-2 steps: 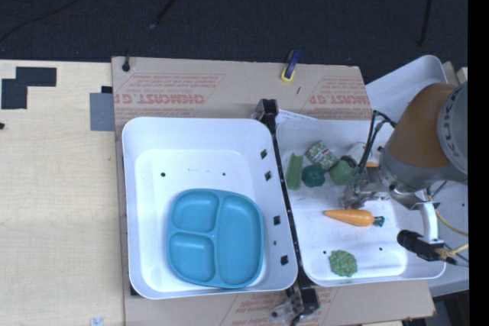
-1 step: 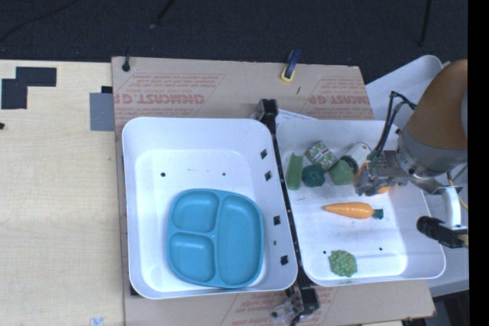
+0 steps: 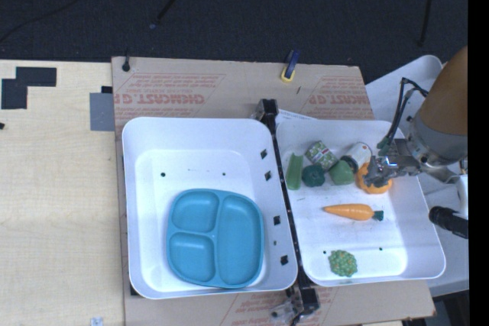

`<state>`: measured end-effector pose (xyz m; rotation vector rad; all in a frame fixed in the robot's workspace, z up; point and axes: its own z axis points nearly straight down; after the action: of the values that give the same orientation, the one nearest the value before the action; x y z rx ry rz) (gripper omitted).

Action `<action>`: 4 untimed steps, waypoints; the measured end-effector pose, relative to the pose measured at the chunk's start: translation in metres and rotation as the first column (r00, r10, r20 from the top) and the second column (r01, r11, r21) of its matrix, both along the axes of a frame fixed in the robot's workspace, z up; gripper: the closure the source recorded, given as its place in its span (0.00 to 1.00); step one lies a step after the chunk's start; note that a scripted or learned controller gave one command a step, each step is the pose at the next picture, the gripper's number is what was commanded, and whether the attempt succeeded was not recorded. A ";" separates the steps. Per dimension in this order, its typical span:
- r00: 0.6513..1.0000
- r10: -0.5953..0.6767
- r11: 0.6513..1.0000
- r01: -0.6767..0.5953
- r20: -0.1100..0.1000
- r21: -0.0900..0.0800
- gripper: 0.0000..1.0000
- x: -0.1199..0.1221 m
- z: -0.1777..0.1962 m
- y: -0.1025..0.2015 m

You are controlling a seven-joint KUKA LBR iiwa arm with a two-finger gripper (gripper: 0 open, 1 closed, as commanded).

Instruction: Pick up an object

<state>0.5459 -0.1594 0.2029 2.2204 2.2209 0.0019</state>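
My gripper [image 3: 374, 173] is low at the right bin's [image 3: 428, 259] far right side, directly over a small orange object [image 3: 380, 184] that it partly hides. An orange carrot [image 3: 350, 212] lies just in front of it, toward the bin's middle. To the gripper's left sits a row of items: a light green piece [image 3: 341, 173], a dark green broccoli-like piece [image 3: 313, 176], a long green vegetable [image 3: 293, 170], a green can [image 3: 321, 154] and a white-and-black item [image 3: 356, 154]. A bumpy green object [image 3: 343, 263] rests near the front wall.
The left bin [image 3: 145, 164] holds a blue divided plate [image 3: 215, 237]. A black divider with clips [image 3: 276, 195] runs between the bins. Cardboard [image 3: 229, 91] lies under both bins. The arm's body [image 3: 447, 107] enters from the right, and a black part [image 3: 451, 221] sticks out past the right bin's edge.
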 end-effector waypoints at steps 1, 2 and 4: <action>1.000 0.000 1.000 0.000 -0.001 0.000 1.00 0.000 0.026 -0.001; 1.000 0.001 1.000 -0.001 -0.007 0.002 1.00 -0.025 0.016 0.039; 1.000 0.001 1.000 -0.001 -0.005 0.002 1.00 -0.050 0.024 0.101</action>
<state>0.4963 -0.0582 0.2271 2.2225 2.2258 -0.0021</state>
